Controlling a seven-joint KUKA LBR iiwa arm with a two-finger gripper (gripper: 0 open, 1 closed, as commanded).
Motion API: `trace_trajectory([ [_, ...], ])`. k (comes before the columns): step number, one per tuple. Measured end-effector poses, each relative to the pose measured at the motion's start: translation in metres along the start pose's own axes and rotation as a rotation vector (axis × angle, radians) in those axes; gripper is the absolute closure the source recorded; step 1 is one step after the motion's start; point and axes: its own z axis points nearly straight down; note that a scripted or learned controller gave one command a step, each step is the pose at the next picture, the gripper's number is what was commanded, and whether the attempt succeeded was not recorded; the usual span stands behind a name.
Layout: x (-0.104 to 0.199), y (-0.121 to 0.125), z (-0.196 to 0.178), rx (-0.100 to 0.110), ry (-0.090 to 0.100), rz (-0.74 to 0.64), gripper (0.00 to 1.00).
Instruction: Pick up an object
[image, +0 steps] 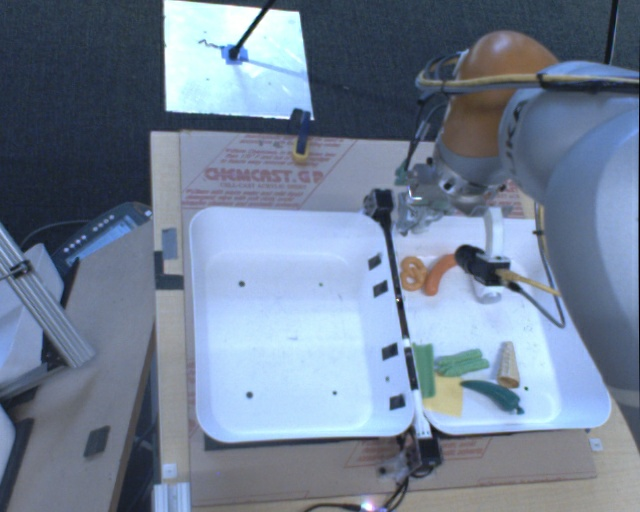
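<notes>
The orange carrot-like toy (439, 274) lies in the right bin (575, 385), just beside an orange ring (412, 270). It looks light, smooth plastic, best pinched across its middle. The hand (418, 212) hovers just beyond it; how wide it stands I cannot tell.

A bulky grey arm (585, 150) fills the frame's right; an orange band (490, 75) wraps it; black cables loop beside the metallic wrist (432, 195).
</notes>
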Motion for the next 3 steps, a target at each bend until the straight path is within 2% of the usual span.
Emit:
trace_trajectory([
  [3, -0.0014, 0.0000, 0.0000, 0.000, 0.000, 0.003, 1.00],
])
